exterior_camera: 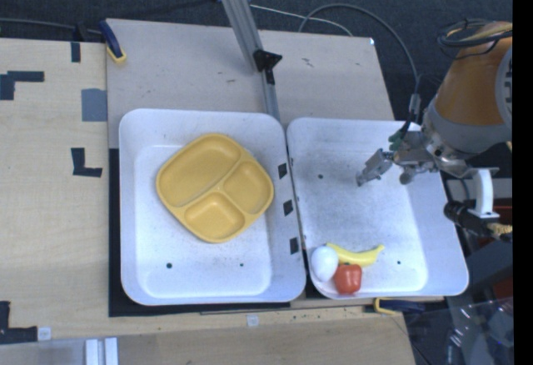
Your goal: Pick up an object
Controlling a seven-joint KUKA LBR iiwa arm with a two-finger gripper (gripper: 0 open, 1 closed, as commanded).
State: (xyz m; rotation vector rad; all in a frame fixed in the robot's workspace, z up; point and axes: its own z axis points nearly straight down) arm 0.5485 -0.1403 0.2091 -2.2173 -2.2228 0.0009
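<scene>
In the right bin (366,147), three small objects lie by the near edge: a white ball (323,262), a yellow banana (358,254) and a red pepper-like piece (348,277), touching each other. My gripper (385,169) hangs over the upper right part of that bin, well above and behind these objects, with its two fingers spread apart and nothing between them. One finger (371,167) points left and down; the other sits near the bin's right wall.
The left bin (141,272) holds a yellow divided tray (215,187). A metal post (241,13) runs down to the divider between the bins. The arm's grey and orange body (475,97) stands at the right edge.
</scene>
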